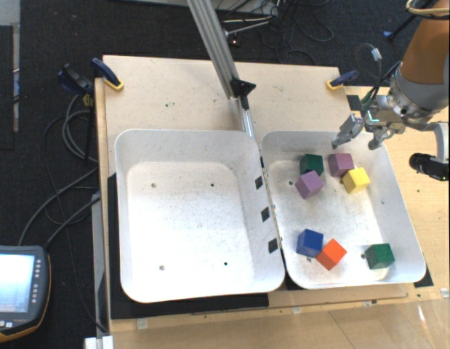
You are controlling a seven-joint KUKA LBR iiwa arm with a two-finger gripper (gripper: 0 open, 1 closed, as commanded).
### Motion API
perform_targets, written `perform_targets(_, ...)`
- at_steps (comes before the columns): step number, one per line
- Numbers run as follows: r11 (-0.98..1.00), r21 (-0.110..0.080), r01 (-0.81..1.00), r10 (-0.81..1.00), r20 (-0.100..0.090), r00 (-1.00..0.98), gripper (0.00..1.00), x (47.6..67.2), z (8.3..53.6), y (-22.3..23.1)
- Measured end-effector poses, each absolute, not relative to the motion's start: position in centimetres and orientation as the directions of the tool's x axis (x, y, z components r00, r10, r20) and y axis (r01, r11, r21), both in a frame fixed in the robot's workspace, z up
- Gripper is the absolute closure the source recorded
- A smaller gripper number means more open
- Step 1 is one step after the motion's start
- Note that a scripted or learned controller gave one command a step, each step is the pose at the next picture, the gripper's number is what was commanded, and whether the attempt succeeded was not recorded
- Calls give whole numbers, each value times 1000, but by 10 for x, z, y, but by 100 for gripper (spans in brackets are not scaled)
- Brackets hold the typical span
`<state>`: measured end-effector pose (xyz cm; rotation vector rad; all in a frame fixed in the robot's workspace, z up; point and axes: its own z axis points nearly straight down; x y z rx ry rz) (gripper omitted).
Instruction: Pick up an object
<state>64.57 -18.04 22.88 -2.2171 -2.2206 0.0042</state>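
At two o'clock, the gripper (pixel 360 131) hovers, seemingly open and empty; clustered purple cube (pixel 341 163) and yellow cube (pixel 356 179) risk a jammed, failed grasp.

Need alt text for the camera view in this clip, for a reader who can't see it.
The arm's gripper hovers over the back of the right bin, above a cluster of a dark green cube, two purple cubes and a yellow cube. Nearer the front lie a blue cube, orange cube and green cube.

The arm (pixel 428 57) runs off the right edge; the handheld screen (pixel 17 289) is cropped at bottom left.
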Motion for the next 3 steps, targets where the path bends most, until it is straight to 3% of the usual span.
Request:
perform_targets(1, 3, -2, 1000, 1000, -1, -3, 0, 646, 231, -180)
perform_targets(2, 1, -4, 1000, 1000, 0, -1, 0, 647, 188, -181)
perform_targets(3, 0, -6, 1000, 1000, 1, 0, 0, 636, 133, -180)
